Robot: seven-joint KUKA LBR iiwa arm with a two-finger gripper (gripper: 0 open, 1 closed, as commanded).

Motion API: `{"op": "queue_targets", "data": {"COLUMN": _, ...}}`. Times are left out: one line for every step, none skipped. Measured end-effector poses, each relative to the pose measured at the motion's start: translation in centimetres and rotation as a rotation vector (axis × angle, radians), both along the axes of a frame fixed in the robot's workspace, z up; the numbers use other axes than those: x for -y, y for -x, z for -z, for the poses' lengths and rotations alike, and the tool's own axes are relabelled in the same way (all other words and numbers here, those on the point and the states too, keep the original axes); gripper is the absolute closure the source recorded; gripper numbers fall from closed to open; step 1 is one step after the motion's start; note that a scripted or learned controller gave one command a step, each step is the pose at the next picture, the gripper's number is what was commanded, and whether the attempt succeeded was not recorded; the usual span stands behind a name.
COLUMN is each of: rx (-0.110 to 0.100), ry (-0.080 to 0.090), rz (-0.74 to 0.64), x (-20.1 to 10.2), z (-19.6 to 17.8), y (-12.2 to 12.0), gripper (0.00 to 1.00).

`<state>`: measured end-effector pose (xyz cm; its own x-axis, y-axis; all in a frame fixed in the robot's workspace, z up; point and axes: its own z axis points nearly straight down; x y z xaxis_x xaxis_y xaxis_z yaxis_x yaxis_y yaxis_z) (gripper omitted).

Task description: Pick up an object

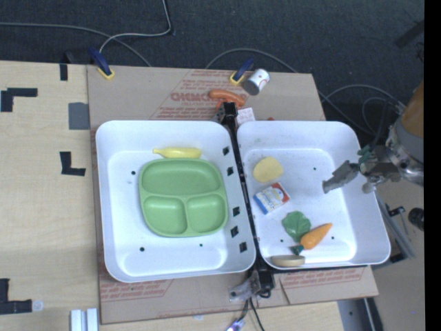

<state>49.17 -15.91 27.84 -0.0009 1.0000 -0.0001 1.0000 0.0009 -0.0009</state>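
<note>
The right bin [344, 138] holds a yellow lemon-like piece [267, 169], a small blue, white and red carton [271, 198], a green broccoli-like toy [296, 223], an orange carrot [316, 236] and a pale flat piece [286, 260] at the front wall. My gripper [353, 181] hangs over the right side of this bin, well to the right of the carton and above the carrot in the view. Its fingers [337, 178] are spread open with nothing between them.
The left bin [114, 185] carries a green divided plate [183, 196] with a yellow banana [178, 153] behind it. Black clips run down the seam between the bins [238, 185]. A small silver and white object [256, 81] and yellow clamps lie on the cardboard behind.
</note>
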Motion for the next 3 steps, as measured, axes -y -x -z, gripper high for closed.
{"op": "queue_targets", "data": {"rx": -0.003, "ry": -0.002, "rz": 0.0, "x": -2.1, "z": 12.0, "y": -1.2, "gripper": 0.0}}
{"op": "queue_targets", "data": {"rx": 0.002, "ry": 0.0, "rz": 0.0, "x": -2.7, "z": 19.2, "y": -2.1, "gripper": 0.0}}
{"op": "queue_targets", "data": {"rx": 0.007, "ry": 0.004, "rz": 0.001, "x": -3.8, "z": 19.2, "y": -1.9, "gripper": 0.0}}
